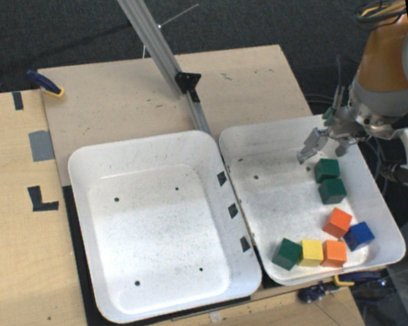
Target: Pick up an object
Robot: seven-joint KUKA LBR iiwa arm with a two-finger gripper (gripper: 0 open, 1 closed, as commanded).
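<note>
A: Gripper (316, 145) over right bin (263, 149), fingers apart, nothing held. Approach step.

B: Nearest target: upper green cube (327, 169), just beside tips, touching 2nd green cube (333, 190). Next: descend, straddle, close.

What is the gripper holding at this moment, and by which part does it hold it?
Nothing is held. The gripper is over the right bin, its fingers apart with only bare bin floor between them. The nearest green cube lies just below it, untouched.
</note>
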